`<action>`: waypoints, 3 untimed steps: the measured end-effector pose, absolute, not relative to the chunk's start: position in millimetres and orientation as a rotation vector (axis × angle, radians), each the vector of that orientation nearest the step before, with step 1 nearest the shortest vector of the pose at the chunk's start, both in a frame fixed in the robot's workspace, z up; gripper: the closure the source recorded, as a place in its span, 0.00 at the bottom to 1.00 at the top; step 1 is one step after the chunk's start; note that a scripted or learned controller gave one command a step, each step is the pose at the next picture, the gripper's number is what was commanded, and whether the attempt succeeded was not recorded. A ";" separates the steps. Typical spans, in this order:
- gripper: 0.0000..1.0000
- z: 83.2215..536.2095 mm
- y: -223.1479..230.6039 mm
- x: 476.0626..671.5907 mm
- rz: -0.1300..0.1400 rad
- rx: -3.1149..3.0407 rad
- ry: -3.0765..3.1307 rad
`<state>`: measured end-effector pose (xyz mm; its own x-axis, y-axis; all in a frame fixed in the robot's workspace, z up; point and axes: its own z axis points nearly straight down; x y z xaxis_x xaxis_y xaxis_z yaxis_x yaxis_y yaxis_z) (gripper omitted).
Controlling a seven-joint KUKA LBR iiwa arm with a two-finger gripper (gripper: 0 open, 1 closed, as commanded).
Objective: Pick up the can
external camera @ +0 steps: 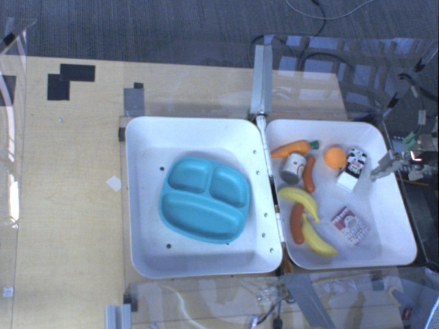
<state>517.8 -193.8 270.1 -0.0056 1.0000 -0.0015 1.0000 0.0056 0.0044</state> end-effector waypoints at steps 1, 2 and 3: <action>0.00 204.8 -204.8 581.7 0.003 2.336 2.096; 0.00 96.2 -197.8 580.8 0.006 2.369 2.056; 1.00 107.8 -197.2 582.7 0.012 2.364 2.056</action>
